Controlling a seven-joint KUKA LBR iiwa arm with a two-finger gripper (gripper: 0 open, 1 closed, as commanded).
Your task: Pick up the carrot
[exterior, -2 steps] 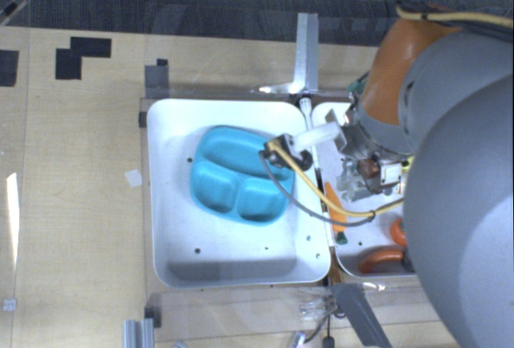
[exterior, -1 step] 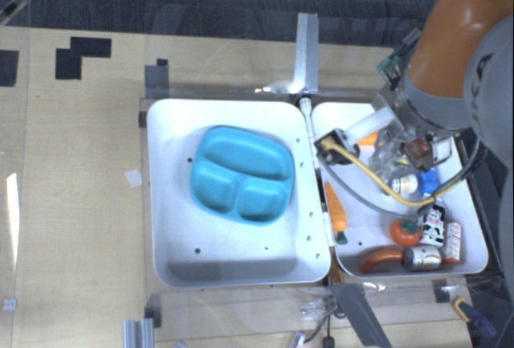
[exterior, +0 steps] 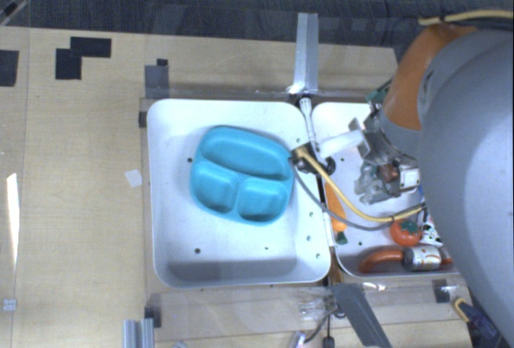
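The gripper hangs over the right bin; finger state cannot be determined. The carrot lies just left of and below it, against the bin's left wall.

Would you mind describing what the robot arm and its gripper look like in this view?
The arm is a bulky, rounded grey body with an orange band above the wrist. Below it, the gripper is a compact metallic assembly with a white block on its side. A yellow cable loops from the bins' divider towards it.
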